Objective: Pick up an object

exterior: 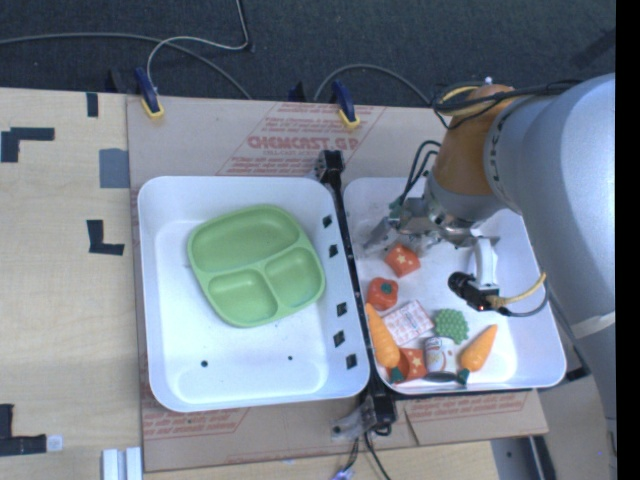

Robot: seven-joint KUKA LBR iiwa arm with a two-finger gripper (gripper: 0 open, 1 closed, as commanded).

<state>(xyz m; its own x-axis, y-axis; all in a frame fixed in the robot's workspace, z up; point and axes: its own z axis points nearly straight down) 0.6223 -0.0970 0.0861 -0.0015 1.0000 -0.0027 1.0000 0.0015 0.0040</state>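
The right bin (535, 298) holds several small toy foods. A red-orange piece (403, 260) lies in its upper left part. Just above that piece hangs my gripper (404, 234), open, with nothing between its fingers. Below are a red tomato-like toy (382, 292), a long carrot (382, 338), a white packet (408, 322), a green knobbly piece (450, 323), a small can (436, 353) and a second carrot (478, 348).
The left bin (165, 298) holds a green divided plate (257, 265). A dark divider (345, 268) runs between the bins. The grey arm with its orange band (465, 158) covers the right bin's far right corner. A black and yellow cable (500, 301) loops over the bin.
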